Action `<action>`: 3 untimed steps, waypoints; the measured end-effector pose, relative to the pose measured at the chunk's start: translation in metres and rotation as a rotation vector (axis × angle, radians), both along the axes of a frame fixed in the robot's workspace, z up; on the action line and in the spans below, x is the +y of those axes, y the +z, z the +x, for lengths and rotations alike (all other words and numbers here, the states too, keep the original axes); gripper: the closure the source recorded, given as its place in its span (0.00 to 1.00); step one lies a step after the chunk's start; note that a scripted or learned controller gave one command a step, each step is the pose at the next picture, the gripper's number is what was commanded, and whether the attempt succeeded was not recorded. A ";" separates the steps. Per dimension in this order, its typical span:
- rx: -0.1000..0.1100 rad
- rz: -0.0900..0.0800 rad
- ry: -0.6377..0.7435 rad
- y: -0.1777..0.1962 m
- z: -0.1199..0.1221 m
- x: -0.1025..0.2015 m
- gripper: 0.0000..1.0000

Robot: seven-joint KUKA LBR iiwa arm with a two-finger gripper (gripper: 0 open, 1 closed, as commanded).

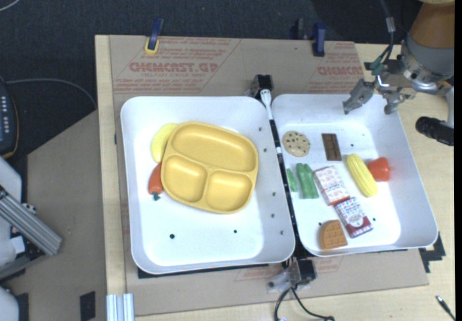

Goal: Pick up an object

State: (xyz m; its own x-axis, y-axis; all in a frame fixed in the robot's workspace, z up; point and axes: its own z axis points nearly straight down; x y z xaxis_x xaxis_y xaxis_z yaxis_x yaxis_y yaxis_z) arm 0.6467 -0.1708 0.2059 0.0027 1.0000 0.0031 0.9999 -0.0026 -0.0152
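My gripper (374, 101) hangs over the far right corner of the right bin (411, 229), its two fingers spread open with nothing between them. Below it in that bin lie a cookie (296, 143), a brown chocolate bar (330, 146), a yellow corn cob (361, 174), a red tomato (380, 168), green beans (303, 180), two red-and-white packets (342, 197) and a small biscuit (333, 234). All of them sit well clear of the fingers.
The left bin (144, 236) holds a yellow divided tray (209, 166), with a yellow piece (160, 141) and a red-orange pepper (155, 180) tucked at its left side. Clamps (152, 40) hold the cardboard bench top at the back.
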 end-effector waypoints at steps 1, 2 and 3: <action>-0.015 -0.003 0.003 0.009 0.003 0.000 0.00; -0.011 -0.003 0.003 -0.036 -0.005 -0.001 0.00; -0.012 -0.002 0.005 -0.082 0.002 0.004 0.00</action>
